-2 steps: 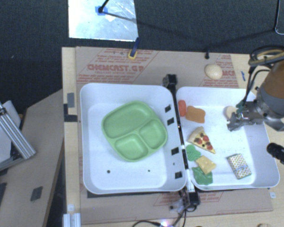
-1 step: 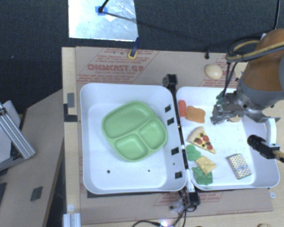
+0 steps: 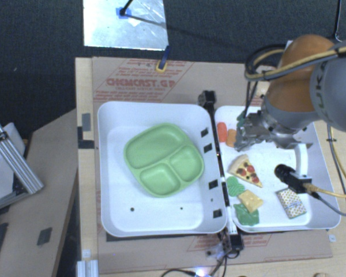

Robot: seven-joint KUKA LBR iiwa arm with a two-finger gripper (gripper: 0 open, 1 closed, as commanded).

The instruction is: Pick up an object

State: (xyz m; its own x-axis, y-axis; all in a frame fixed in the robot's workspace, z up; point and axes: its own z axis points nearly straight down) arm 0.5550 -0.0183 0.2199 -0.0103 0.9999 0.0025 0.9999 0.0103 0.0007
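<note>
Pincer (image 3: 246,136) of the grey arm (image 3: 334,97) hangs low over the far left part of the right bin (image 3: 288,226); whether it is wide or narrow cannot be told from this angle, and nothing can be seen held in it. Nearest the viewer in that bin lie a green toy leaf (image 3: 247,216), a patterned pale block (image 3: 292,203) and a yellow toy cheese wedge (image 3: 251,199), with a second green leaf (image 3: 234,186) just behind. Next comes a toy pizza slice (image 3: 246,171), flat on the bin floor, just on the near side of the pincer. Beyond it, beside the dividing wall, sit a red-orange toy piece (image 3: 222,131) and a smaller orange piece (image 3: 231,137), the latter just beside the pincer. Any of these would serve as the object to pick up (which one is meant cannot be told). The pizza slice looks like light, stiff, smooth plastic: probably slippery and lying low, so best pinched across its two straight edges near the crust. The orange pieces look rounder and may roll away. The left bin (image 3: 115,203) holds a green divided plate (image 3: 164,159). Farthest back, a printed cardboard sheet (image 3: 141,82) and a silvery foil square (image 3: 127,16).
</note>
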